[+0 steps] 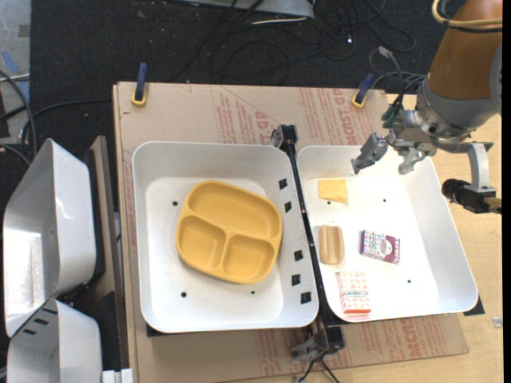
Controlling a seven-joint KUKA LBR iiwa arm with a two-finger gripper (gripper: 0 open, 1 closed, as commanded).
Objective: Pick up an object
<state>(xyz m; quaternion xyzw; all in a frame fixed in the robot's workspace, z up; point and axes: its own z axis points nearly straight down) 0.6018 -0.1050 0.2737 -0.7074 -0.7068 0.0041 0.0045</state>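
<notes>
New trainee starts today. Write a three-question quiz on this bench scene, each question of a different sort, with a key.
1. True or false: the yellow tray lies in the left bin.
2. How many things lie in the right bin?
3. Which thing lies nearest the gripper? A) the purple packet B) the yellow block C) the red and white packet

Key
1. True.
2. Four: the yellow block, the tan roll, the purple packet, the red and white packet.
3. B; the gripper hangs open over the bin's far end, holding nothing.
</notes>
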